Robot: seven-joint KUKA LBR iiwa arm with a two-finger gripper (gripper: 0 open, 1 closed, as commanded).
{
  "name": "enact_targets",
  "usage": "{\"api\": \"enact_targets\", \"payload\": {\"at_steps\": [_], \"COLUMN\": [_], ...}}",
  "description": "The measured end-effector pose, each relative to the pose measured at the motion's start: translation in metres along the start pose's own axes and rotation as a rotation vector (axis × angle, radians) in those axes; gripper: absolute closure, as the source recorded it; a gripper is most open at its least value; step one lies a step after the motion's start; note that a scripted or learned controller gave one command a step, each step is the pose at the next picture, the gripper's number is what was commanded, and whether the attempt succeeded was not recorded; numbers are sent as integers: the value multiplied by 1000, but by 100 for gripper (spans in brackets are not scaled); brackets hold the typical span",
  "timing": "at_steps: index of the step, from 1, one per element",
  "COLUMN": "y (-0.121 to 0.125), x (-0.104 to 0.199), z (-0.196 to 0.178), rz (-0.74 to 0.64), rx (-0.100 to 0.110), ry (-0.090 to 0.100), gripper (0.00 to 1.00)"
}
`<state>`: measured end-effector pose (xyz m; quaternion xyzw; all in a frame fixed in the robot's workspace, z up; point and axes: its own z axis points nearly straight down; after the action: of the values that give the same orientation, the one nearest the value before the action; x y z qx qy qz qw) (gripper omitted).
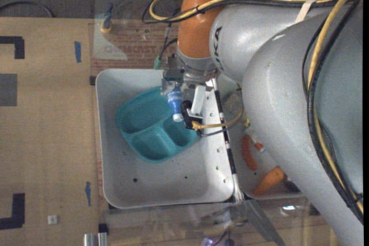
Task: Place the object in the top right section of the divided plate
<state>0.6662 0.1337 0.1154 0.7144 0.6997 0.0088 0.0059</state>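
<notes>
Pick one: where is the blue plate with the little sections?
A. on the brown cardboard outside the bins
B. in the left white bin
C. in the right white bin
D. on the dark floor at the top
B: the divided plate lies on the floor of the left bin, with the gripper hanging over the plate's right edge, while the right bin holds orange things instead.

Divided plate (pixel 151 132) sits in left bin (pixel 173 187), toward its upper part. Gripper (pixel 176 106) over plate's upper right edge. Carrot (pixel 268 181) right of plate, in right bin (pixel 259 196).
</notes>
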Motion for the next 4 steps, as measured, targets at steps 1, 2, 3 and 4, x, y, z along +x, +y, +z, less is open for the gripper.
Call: {"api": "enact_targets", "payload": {"at_steps": [1,2,3,4], "y": [-50,-78,-58,-56], "x": [43,-17,49,47], "z": [-22,-69,-22,-33], "rz": [-318,-543,-453,-447], "rx": [23,22,19,16], "ry": [0,2,1,2], "gripper": [100,100,100,100]}}
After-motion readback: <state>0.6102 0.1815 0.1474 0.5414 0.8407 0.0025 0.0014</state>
